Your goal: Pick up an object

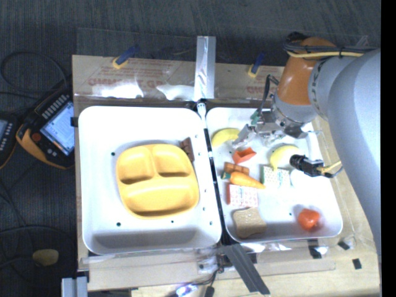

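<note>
My gripper (258, 130) hangs low over the back of the right bin (331, 224), reaching in from the right. A small red piece (245, 154) lies just in front of it, and a pale yellow fruit (223, 136) lies to its left. A yellow-green fruit half (283, 156) sits just to its right and front. Further forward lie an orange carrot (245, 179), a small orange-brown piece (236, 168), a pink-and-white box (242, 195), a green-and-white box (275, 176), a bread slice (249, 221) and a red tomato (309, 218). Nothing is seen held in the gripper.
The left bin (99, 228) holds a yellow compartment tray (158, 181) with a small brown thing (187, 146) at its back right corner. A raised divider (211, 178) separates the two bins. A handheld controller (52, 129) lies off the bench at the left.
</note>
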You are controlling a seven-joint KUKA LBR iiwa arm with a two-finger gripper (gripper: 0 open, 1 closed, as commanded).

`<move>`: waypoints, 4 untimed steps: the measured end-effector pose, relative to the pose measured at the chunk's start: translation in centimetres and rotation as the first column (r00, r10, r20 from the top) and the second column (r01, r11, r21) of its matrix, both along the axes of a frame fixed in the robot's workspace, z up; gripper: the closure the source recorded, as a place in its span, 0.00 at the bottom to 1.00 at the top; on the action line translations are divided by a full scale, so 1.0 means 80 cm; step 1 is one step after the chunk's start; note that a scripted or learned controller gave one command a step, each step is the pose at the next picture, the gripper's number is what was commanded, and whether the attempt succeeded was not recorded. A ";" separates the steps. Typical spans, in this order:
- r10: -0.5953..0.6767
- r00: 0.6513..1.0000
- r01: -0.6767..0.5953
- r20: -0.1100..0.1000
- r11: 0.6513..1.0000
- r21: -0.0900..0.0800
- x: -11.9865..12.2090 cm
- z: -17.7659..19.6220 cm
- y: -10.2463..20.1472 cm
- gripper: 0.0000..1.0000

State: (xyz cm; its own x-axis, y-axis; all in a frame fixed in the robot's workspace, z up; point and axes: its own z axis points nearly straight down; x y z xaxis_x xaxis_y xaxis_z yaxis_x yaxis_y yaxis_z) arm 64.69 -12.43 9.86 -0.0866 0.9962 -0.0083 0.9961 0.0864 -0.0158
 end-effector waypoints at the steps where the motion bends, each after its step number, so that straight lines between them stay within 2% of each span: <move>1: 0.000 1.000 0.000 0.000 1.000 0.000 0.000 0.000 0.000 0.00; 2: -0.003 1.000 0.003 0.014 1.000 0.008 -0.062 0.087 -0.022 0.00; 3: 0.082 0.996 -0.082 0.025 0.997 0.006 -0.073 -0.012 -0.093 0.00; 4: 0.082 0.996 -0.082 0.029 0.997 0.005 -0.071 0.001 -0.093 1.00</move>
